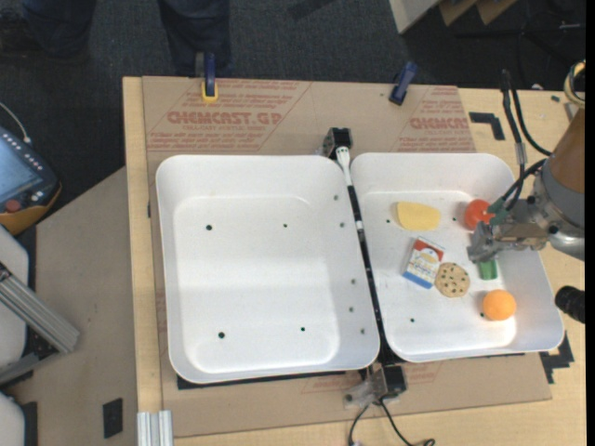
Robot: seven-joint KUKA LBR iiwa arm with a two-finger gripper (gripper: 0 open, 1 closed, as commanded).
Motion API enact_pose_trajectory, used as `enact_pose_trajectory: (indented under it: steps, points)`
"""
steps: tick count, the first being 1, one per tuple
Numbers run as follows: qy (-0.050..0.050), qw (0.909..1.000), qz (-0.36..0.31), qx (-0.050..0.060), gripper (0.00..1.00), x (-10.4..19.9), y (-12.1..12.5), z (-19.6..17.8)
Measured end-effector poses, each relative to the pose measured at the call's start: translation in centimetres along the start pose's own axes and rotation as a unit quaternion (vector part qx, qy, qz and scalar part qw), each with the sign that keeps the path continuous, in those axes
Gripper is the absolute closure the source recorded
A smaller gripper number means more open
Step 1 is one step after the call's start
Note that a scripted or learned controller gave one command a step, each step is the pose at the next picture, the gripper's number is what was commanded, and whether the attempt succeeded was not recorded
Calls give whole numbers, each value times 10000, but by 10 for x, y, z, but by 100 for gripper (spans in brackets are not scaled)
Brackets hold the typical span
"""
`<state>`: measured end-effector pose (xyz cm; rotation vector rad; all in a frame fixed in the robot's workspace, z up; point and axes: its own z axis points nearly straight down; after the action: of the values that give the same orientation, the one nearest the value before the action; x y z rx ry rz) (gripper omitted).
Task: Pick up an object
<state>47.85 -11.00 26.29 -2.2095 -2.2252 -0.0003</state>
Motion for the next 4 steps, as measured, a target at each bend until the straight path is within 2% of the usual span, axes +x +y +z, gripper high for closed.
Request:
enact_pose_trajectory:
  steps: [1, 2, 3, 4]
  points:
    - [-21, 10000, 31, -25, 100, -5, 1, -11]
    - [-26, 10000, 12, -47, 100, 17, 36, -31]
    - [-6, 10000, 16, 19, 100, 63, 3, 15]
    - [-12, 10000, -4, -62, 100, 121, 2, -58]
